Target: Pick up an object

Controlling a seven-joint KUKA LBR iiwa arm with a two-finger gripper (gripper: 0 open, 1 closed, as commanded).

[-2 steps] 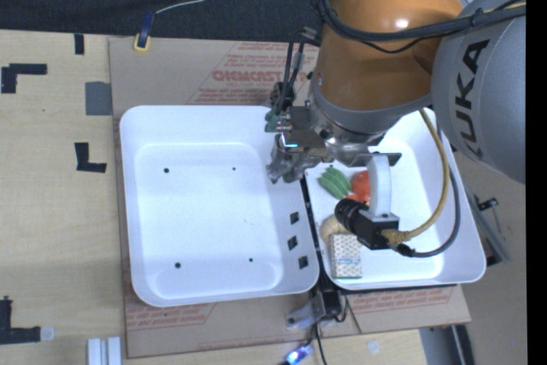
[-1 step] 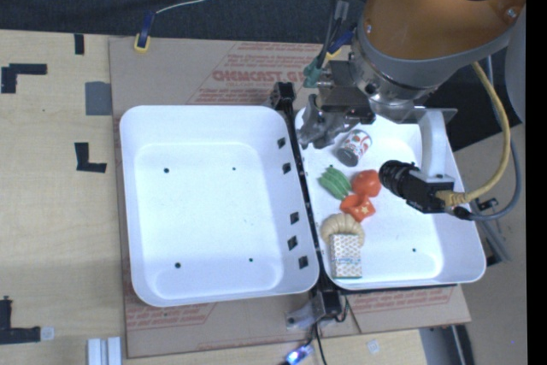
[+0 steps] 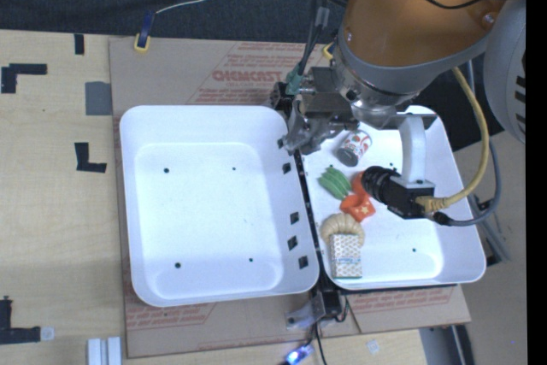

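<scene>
A wooden bench (image 3: 51, 209) with cardboard (image 3: 214, 77) carries both bins (dark backdrop behind). The end effector (image 3: 312, 128) hovers at the right bin's (image 3: 444, 261) upper-left corner; its grip I cannot tell. Can (image 3: 353, 147), pepper (image 3: 335, 181), croissant (image 3: 341, 225) and box (image 3: 347, 256) lie inside.

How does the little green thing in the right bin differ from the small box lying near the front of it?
The green leafy toy is plain green and irregular in outline; the small patterned cardboard box is pale, printed and rectangular. The green toy is smaller and lies nearer the arm; the box lies nearer the bin's front edge. Both lie in the right white bin, near its left wall.
</scene>
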